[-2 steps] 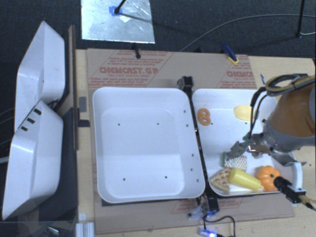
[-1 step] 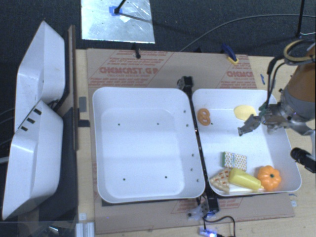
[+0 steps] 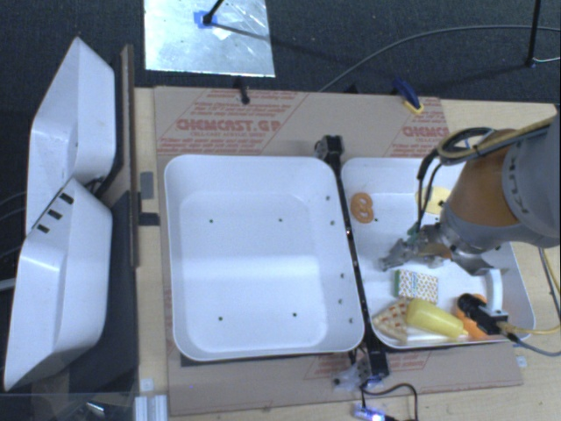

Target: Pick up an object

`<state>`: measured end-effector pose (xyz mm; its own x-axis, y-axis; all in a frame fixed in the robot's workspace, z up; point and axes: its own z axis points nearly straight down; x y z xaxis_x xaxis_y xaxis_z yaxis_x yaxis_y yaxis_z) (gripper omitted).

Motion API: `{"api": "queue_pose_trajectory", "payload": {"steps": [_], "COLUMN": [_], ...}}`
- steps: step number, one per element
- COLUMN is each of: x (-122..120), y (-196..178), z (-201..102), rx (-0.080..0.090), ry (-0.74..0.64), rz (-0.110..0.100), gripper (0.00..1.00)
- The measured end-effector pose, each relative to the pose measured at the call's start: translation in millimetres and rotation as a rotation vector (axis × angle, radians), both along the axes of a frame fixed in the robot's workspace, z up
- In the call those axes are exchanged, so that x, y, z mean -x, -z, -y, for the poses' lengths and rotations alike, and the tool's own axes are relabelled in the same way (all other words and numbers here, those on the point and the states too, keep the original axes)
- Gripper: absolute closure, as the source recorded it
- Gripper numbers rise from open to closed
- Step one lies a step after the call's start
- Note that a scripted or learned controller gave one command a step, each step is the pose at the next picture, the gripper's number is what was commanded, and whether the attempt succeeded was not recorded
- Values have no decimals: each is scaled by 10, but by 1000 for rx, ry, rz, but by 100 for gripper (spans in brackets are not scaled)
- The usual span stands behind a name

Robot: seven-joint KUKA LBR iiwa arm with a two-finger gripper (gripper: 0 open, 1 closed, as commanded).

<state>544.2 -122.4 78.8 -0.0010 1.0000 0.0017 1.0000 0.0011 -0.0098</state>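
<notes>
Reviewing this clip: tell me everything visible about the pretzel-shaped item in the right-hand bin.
The pretzel is a small orange-brown piece with a looped, twisted outline and what look like holes through it, probably a plastic toy. It lies flat on the floor of the right bin, close to the left wall, in the far half. Nothing touches it: the pincer is nearer the camera, and the checkered block and yellow piece lie farther toward the near edge.

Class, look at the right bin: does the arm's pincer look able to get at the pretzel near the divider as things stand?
Probably yes. The pretzel lies alone on bare bin floor, uncovered, apart from the other items, and the pincer hovers close beside it in the same right bin.
</notes>
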Motion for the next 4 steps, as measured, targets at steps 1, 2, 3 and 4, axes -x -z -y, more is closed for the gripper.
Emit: {"api": "queue_pose_trajectory", "payload": {"steps": [1, 2, 3, 4], "x": [-399, -107, 236, 574], "y": [-56, -258, -579, -1074], "z": [-387, -285, -326, -461], "rx": [1, 2, 2, 2], "ry": [-3, 2, 1, 0], "rz": [12, 11, 13, 14], "gripper": [0, 0, 0, 0]}}
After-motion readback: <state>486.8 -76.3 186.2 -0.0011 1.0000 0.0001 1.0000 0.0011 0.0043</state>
